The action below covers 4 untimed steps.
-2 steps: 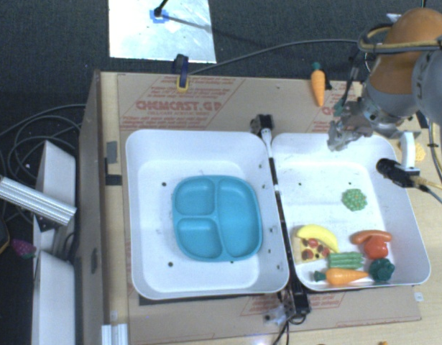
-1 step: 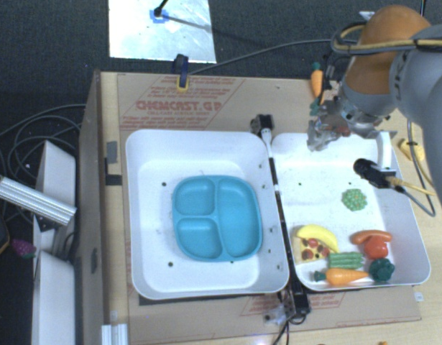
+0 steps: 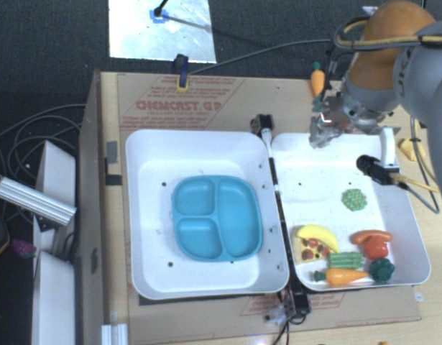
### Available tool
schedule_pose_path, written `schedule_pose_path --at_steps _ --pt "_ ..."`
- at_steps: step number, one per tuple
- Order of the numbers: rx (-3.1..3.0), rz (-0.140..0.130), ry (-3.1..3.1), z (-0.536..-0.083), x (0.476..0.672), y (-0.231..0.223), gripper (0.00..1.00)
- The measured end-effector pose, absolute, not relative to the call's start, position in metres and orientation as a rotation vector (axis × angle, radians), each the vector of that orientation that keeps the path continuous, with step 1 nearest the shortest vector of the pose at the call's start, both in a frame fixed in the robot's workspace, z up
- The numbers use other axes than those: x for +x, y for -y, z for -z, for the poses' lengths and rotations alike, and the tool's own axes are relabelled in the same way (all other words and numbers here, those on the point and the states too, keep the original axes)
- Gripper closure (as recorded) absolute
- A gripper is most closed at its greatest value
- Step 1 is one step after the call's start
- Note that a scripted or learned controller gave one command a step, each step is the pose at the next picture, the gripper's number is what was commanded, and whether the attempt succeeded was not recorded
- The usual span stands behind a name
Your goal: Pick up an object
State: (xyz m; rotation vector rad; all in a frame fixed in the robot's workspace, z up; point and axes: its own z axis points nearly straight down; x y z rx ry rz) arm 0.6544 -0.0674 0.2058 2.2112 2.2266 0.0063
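Observation:
The right bin (image 3: 307, 165) holds toy food along its near side: a green bunch of grapes (image 3: 354, 199), a yellow banana (image 3: 317, 234), a pizza slice (image 3: 312, 249), a red tomato (image 3: 374, 244), green beans (image 3: 344, 260), an orange carrot (image 3: 346, 277) and a dark green broccoli (image 3: 382, 269). My gripper (image 3: 323, 126) hangs over the bin's far left corner, well away from the food. Nothing is seen held in it.
The left bin (image 3: 152, 157) holds a blue divided plate (image 3: 215, 216). A black clamp (image 3: 263, 124) sits at the far end of the wall between the bins. Another orange toy carrot (image 3: 318, 80) lies on the cardboard behind the right bin.

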Motion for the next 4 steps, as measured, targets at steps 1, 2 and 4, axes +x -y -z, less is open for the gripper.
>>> schedule_pose_path --at_steps 1,2,4 --pt "2.211 -0.006 -2.227 -0.206 0.654 0.067 0.00" --pt "2.221 0.003 -2.223 -0.112 0.668 0.093 0.00" --pt "2.213 -0.006 -2.221 -0.235 0.663 0.094 1.00"
